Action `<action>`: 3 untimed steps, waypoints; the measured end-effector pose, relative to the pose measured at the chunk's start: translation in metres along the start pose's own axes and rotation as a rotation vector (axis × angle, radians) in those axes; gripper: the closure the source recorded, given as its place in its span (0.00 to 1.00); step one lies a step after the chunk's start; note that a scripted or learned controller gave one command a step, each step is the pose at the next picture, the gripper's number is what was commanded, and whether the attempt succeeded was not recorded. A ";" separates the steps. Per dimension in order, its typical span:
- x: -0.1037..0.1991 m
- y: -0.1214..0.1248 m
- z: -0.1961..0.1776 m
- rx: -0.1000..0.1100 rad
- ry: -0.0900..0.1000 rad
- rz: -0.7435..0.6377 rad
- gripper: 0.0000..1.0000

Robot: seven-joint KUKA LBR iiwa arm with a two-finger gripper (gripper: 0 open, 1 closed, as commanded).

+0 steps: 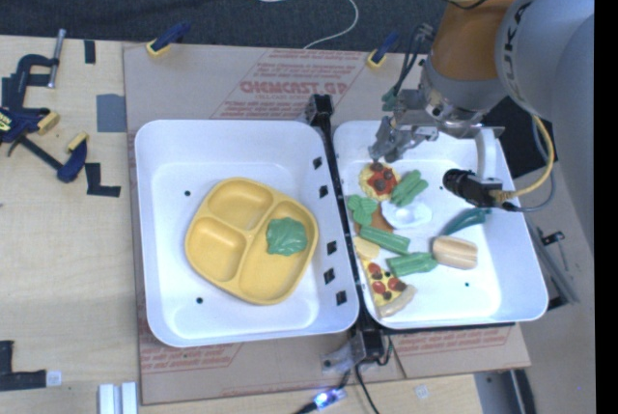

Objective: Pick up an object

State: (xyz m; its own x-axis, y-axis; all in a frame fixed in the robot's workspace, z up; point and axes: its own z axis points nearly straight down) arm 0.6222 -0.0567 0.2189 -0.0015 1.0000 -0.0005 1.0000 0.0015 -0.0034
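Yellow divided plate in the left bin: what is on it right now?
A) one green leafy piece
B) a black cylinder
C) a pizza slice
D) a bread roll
A: a single green leafy piece lies in one compartment of the yellow divided plate, while the pizza slices, roll and other toy foods sit in the right bin.

Yellow tray (222,248), green leaf (287,235)

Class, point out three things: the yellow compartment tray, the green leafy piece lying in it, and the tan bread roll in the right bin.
Yellow compartment tray (217,243): camera view, left compartment floor.
Green leafy piece (287,235): camera view, its middle.
Tan bread roll (455,253): camera view, its top.
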 end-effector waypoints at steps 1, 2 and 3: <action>0.002 -0.014 -0.014 -0.001 0.001 0.000 1.00; 0.003 -0.007 0.003 -0.001 -0.001 0.000 1.00; -0.003 -0.006 -0.013 -0.002 0.001 0.000 1.00</action>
State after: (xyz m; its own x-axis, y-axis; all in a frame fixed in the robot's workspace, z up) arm 0.6166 -0.0597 0.2314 -0.0019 1.0000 0.0005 1.0000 0.0019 -0.0017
